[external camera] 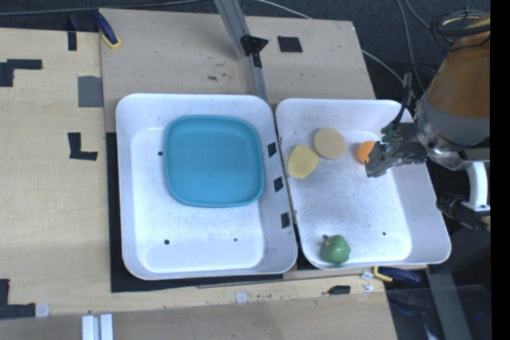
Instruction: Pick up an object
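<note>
The right white bin holds a pale yellow piece, a tan round piece, a small orange piece and a green pepper-like piece near the front edge. My gripper hangs over the right side of that bin, right beside the orange piece, which sits at its left. Its dark fingers point down and left; the angle hides whether anything lies between them.
The left white bin bears a blue square plate. A slanted metal bar runs down to the gap between the bins. Cables lie on the dark floor behind the bench.
</note>
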`<state>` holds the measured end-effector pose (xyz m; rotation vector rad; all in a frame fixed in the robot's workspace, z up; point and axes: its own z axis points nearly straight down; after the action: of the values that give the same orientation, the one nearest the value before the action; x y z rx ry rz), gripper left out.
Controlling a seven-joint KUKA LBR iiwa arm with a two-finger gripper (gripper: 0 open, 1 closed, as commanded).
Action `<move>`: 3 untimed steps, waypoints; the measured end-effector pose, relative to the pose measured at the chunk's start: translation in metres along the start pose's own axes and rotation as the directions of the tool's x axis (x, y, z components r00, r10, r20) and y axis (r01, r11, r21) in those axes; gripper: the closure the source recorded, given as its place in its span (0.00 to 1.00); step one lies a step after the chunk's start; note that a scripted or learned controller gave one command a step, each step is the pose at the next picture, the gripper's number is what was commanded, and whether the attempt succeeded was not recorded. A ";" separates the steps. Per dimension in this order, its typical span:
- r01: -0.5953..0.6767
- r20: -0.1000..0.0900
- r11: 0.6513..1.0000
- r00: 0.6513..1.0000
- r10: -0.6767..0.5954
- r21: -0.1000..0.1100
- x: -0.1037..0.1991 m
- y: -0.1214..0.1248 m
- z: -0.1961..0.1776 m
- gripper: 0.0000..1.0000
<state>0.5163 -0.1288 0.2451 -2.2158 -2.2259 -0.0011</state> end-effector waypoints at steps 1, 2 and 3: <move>0.000 0.000 1.000 1.000 0.000 0.001 0.055 0.012 0.012 1.00; 0.001 0.000 1.000 1.000 -0.001 0.002 0.110 0.028 0.023 1.00; 0.000 0.000 1.000 1.000 0.000 0.001 0.164 0.050 0.028 1.00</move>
<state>0.5653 0.0356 0.2169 -2.2149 -2.2259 0.0003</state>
